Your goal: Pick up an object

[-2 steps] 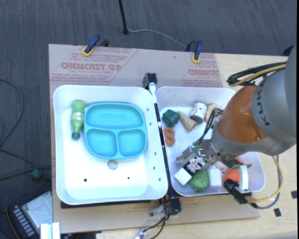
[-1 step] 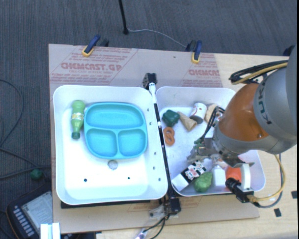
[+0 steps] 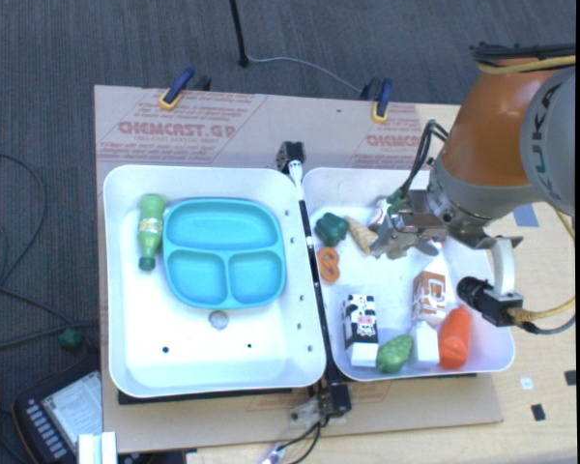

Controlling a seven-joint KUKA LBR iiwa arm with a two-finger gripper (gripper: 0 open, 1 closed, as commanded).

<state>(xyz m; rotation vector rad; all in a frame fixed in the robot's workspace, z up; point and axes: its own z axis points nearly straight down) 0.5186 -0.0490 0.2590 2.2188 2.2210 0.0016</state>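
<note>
My gripper hangs low over the upper middle of the right bin, under the grey and orange arm. Just to its left lie a beige piece and a dark green object. An orange ring-shaped item lies below those. Toward the front of the bin sit a black-and-white carton, a light green object, an orange carrot-like item and an orange-and-white box. I see nothing clearly held by the gripper.
The left bin holds a blue divided tray, a green bottle by its left wall and a small grey disc. A raised divider separates the bins. Clamps hold the board at the back.
</note>
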